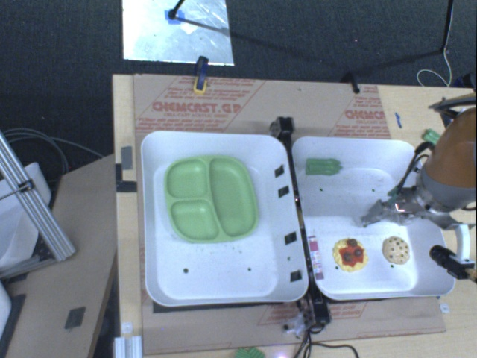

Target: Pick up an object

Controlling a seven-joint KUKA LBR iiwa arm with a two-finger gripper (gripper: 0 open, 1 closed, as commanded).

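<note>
- Reaching in from the right, the end effector (376,216) hangs low over the middle of the right bin (358,155), its grey tip pointing left; whether it is open or closed I cannot tell, and nothing shows between its tips.
- Three small items lie in that bin. A round toy pizza (350,253), yellow with red topping, sits near the front wall, just below the end effector's tip.
- A pale cookie (396,250) with dark chips lies just right of the pizza, apart from it.
- A flat green piece (323,167) lies near the back left corner, well apart from the other two.
- White floor lies open between the green piece and the end effector.
- The left bin (216,274) holds a green divided plate (212,198), with bare floor along its front.
- Both bins rest side by side on the table (246,99).
</note>
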